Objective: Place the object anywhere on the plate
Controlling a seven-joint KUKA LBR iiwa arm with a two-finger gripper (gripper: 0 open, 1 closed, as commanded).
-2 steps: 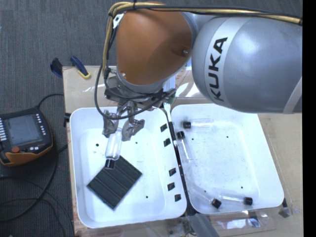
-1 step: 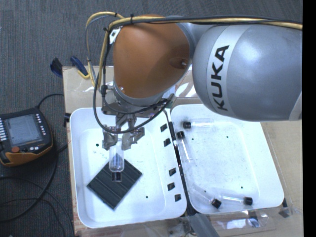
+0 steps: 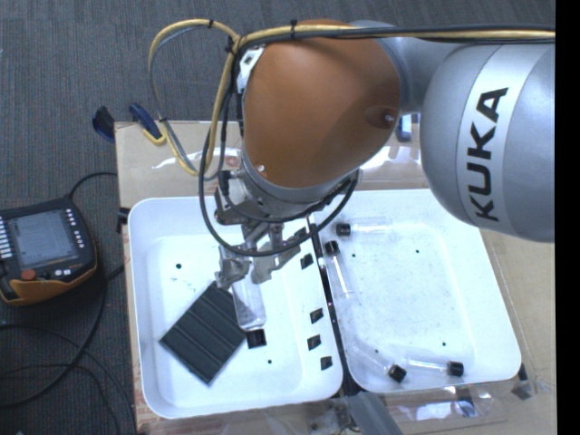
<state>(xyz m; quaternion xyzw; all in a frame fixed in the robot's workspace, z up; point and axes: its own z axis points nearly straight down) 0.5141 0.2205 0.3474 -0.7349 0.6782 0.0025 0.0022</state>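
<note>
- Here, in the near corner of the right bin, 2 clear tubes with black caps lie close together by the wall.
- In the near half of the left bin, the dark ribbed plate lies flat on the white floor, turned cornerwise to the bin's sides.
- A small black block sits on the bin floor just beside the plate's right corner. It is off the plate, and it looks like the object to be placed.
- 4 more small black pieces stand in a loose row along the left bin's right wall, from its near corner toward the middle.
- The fingers reach down over the plate's far-right edge, just above the black block. From this angle I cannot tell whether they are spread or pressed together, or whether they touch the plate.
- Farther back in the right bin, another clear tube lies along the wall between the 2 bins, with black caps at its far end.
- Left of the counter, a grey and orange pendant rests on the dark floor with its cables trailing.
- The arm hangs over the far half of the left bin — an orange dome, then a grey link lettered KUKA.
- Beyond the bins, a bare strip of the counter shows, with a blue-handled clamp at its far-left corner.
</note>
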